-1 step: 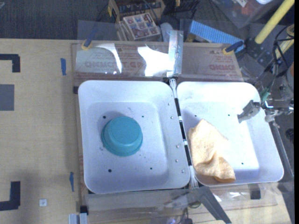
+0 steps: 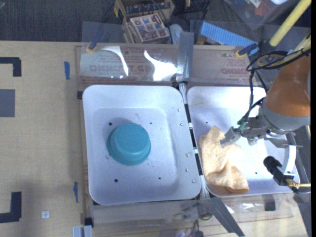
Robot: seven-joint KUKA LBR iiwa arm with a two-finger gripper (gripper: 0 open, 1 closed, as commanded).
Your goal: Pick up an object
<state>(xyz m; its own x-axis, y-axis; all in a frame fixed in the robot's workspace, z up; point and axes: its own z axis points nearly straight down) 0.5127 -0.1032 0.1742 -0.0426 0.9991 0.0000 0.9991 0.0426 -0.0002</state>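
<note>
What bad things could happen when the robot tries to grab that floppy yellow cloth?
1. The crumpled yellow cloth lies against the left wall of the right white bin, so the hand might bump that wall.
2. The cloth is soft and bunched, so the hand might pinch only a fold, which could slip out.
3. The round teal bowl sits upside down in the left white bin; its smooth sides look harder to grip.
</note>
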